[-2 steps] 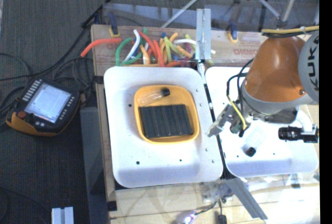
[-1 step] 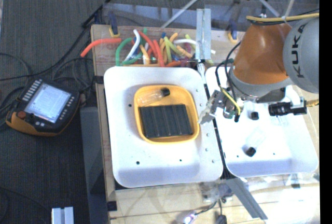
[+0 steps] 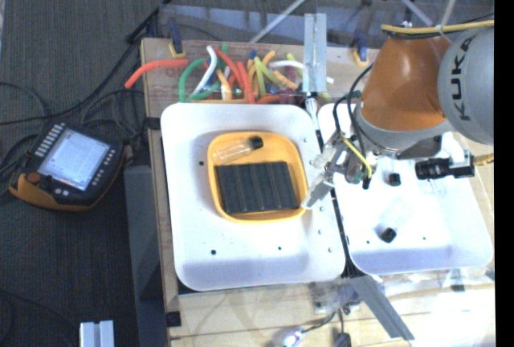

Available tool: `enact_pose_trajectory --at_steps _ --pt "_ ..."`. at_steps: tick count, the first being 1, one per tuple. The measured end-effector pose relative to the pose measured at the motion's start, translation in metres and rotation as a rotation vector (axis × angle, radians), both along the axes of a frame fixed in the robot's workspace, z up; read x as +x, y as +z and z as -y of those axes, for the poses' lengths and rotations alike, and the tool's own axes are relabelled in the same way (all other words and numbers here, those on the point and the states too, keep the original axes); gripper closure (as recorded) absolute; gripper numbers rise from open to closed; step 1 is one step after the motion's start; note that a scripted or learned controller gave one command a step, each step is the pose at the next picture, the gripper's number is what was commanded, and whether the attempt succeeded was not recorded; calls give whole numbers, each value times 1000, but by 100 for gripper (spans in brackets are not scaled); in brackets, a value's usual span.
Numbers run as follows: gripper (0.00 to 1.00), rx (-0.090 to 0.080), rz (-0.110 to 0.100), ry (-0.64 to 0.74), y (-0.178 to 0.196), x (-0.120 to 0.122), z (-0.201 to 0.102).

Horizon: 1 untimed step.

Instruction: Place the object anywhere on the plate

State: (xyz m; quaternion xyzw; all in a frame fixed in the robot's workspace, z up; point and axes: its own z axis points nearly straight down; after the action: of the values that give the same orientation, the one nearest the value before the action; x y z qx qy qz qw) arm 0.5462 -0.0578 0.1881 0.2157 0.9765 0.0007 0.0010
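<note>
The yellow plate [image 3: 259,177] sits in the middle of the left bin [image 3: 241,257], so it is easy to reach from above. A dark ribbed mat [image 3: 255,186] lies flat on the plate, and a small clear bottle with a black cap [image 3: 239,147] lies on its side at the plate's back rim. Another little clear bottle [image 3: 392,223] lies in the right bin [image 3: 434,245]. The hand [image 3: 328,169] hangs over the edge where the two bins meet, just right of the plate. I cannot tell if it is apart or together. The grey arm [image 3: 474,84] has big letters that read "KUK".
</note>
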Motion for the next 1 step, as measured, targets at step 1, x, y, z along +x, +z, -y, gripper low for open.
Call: enact_pose_trajectory --at_steps 1 --pt "0 -2 2 257 18 36 63"
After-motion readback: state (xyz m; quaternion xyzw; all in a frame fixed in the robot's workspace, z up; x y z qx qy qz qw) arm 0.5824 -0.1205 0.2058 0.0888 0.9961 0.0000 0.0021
